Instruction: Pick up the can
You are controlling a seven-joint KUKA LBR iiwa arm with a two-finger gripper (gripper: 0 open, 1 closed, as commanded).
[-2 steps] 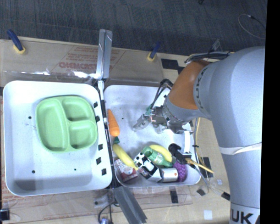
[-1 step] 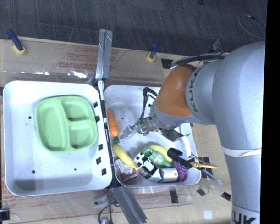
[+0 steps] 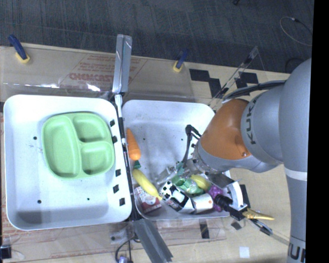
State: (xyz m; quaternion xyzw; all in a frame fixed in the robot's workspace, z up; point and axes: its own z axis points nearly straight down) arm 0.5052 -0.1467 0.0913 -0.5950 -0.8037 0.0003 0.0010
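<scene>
A small green can [image 3: 181, 183] lies on its side in the clutter at the front of the right bin [image 3: 159, 114]. My gripper [image 3: 181, 170] reaches down from the orange wrist band [image 3: 226, 137] and hangs just above the can, at its far side. The wrist hides much of the gripper. A yellow-green fruit [image 3: 200, 182] lies against the can on its right. A black-and-white object [image 3: 173, 195] sits just in front of it.
In the right bin an orange carrot [image 3: 134, 146] and a yellow banana [image 3: 145, 182] lie along the left wall, with a red packet [image 3: 147, 200] at the front corner. The left bin [image 3: 18, 150] holds a green divided plate [image 3: 79, 144].
</scene>
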